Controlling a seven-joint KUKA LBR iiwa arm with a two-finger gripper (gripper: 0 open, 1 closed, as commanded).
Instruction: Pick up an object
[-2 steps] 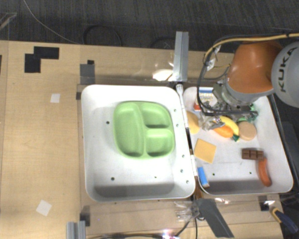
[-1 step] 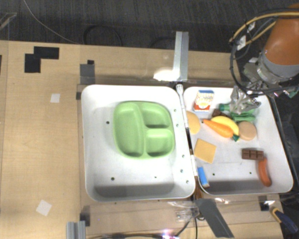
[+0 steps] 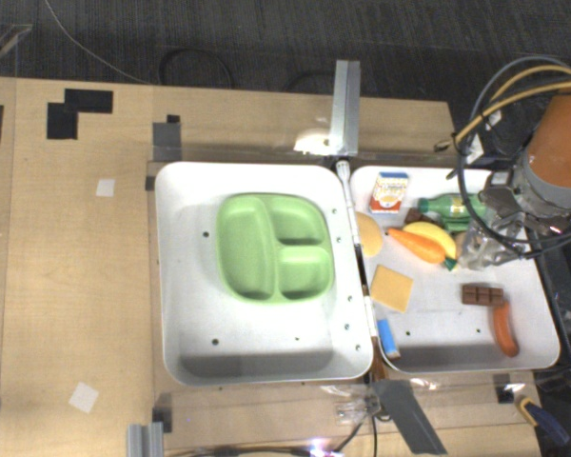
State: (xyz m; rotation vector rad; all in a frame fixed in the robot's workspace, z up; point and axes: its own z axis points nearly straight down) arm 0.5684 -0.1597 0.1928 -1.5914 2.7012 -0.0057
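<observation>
Surface (image 3: 67,284): pale wood, carrying 2 shallow white bins side by side.

Left bin (image 3: 186,341): holds 1 green divided tray (image 3: 271,246), sitting toward the bin's far half, 3 compartments visible.

Right bin (image 3: 528,336): holds the loose objects.
- Small white-and-orange carton (image 3: 389,191) at the far left corner.
- Green bottle (image 3: 443,208) lying on its side along the far edge, just right of the carton.
- Yellow banana (image 3: 430,233) and orange carrot (image 3: 414,244) near the bin's middle, touching or overlapping, just in front of the bottle.
- Round tan piece (image 3: 368,233) against the left wall.
- Yellow cheese slice (image 3: 392,288) flat on the floor, left of centre.
- Blue stick (image 3: 387,337) along the near left corner.
- Brown chocolate bar (image 3: 482,295) right of centre.
- Orange-red sausage (image 3: 505,331) near the near right corner, just in front of the chocolate bar.

Arm (image 3: 561,150): enters from the right, orange band visible, cables looped above it.

Claw (image 3: 481,248): low over the right bin's far right part, just right of the banana's tip and behind the chocolate bar. Metallic parts and cabling clutter it; cannot tell whether it is released or clenched. Nothing seen held in it. Contact with the banana or bottle cannot be judged.
</observation>
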